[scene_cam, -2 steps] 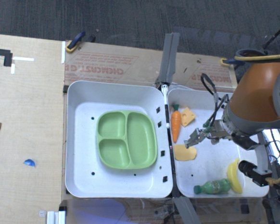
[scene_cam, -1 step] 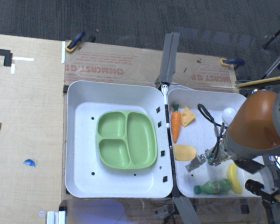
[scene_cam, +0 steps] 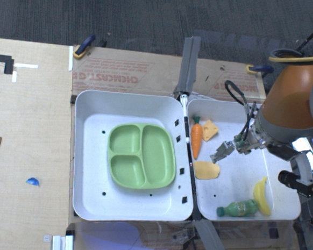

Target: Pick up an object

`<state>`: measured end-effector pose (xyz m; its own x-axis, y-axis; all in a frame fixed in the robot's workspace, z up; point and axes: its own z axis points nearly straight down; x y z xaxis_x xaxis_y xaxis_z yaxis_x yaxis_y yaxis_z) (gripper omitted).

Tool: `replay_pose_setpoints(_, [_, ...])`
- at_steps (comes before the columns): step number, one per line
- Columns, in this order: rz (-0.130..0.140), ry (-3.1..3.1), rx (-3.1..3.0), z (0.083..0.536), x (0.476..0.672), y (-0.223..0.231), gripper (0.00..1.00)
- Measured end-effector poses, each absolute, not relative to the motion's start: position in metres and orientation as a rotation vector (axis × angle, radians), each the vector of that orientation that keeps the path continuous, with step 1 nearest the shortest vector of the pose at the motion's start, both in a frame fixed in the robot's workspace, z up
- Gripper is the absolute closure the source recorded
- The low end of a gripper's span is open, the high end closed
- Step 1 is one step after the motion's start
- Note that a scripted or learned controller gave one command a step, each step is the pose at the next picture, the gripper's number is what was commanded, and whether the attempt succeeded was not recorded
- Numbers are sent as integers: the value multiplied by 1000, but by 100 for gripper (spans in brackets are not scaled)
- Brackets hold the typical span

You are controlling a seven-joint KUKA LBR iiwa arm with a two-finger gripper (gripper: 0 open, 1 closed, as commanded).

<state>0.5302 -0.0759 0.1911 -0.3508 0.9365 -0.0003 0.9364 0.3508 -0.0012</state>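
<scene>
Pincer (scene_cam: 222, 151) is seen over right bin (scene_cam: 279, 212); finger state cannot be told.
Carrot (scene_cam: 196, 138) is found at the bin's left wall, long axis front-to-back, green top pointing rearward.

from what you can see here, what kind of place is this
Probably a robot test bench in a lab, not a kitchen. A robot arm reaches over two white bins on a workbench. The bins hold toy-like food, a carrot and a banana, and a green divided plate.
</scene>
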Motion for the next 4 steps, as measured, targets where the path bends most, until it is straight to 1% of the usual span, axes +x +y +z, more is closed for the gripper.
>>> replay_pose_setpoints(1, [3,-2590,-1774,119,528,-101,0])
replay_pose_setpoints(2, [1,-2619,-1731,91,482,-100,0])
replay_pose_setpoints(3, [1,-2615,-1737,100,482,-100,100])
replay_pose_setpoints(4, [3,-2460,-1955,191,564,-83,100])
